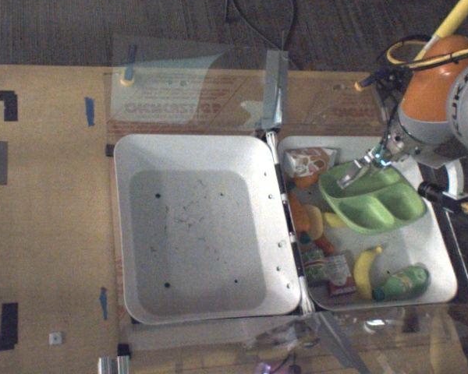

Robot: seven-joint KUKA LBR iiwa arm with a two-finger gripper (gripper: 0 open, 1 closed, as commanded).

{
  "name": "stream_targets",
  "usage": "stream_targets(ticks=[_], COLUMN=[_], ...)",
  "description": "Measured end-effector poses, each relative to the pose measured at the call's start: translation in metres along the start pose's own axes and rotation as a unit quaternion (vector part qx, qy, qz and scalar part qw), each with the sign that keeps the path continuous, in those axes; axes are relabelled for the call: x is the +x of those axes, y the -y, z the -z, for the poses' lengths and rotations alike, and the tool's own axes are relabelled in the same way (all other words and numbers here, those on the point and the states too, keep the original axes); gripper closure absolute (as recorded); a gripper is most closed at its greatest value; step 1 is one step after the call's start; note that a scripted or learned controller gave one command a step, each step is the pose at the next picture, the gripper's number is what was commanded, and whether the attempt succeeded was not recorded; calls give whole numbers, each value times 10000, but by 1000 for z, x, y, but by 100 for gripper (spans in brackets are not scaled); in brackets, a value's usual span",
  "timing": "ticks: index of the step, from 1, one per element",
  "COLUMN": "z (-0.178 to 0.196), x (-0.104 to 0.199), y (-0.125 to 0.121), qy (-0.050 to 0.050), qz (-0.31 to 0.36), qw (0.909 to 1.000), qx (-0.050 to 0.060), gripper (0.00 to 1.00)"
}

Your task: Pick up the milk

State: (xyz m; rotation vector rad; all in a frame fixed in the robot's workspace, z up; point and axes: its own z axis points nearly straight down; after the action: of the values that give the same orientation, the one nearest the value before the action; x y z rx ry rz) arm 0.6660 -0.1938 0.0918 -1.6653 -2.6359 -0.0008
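Camera view: two shallow white plastic bins are seen side by side on the tan cardboard-covered table (47, 209). The left bin (132, 162) has a smooth, speckled floor. The right bin (444, 279) is crowded: a small white and orange milk carton (308, 163) lies in its far left corner, just beside a green two-compartment plastic dish (378, 201). A yellow banana (364, 271) and a green bottle (403, 283) lie nearer. The metallic end effector (357, 174) is lowered over the dish's rim; whether it is wide or narrow cannot be told.
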Motion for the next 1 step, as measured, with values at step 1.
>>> stream_targets(ticks=[1], z=[-1], x=[3], y=[-2], qy=[15], qz=[-433], qw=[9991], qx=[-22], gripper=[0])
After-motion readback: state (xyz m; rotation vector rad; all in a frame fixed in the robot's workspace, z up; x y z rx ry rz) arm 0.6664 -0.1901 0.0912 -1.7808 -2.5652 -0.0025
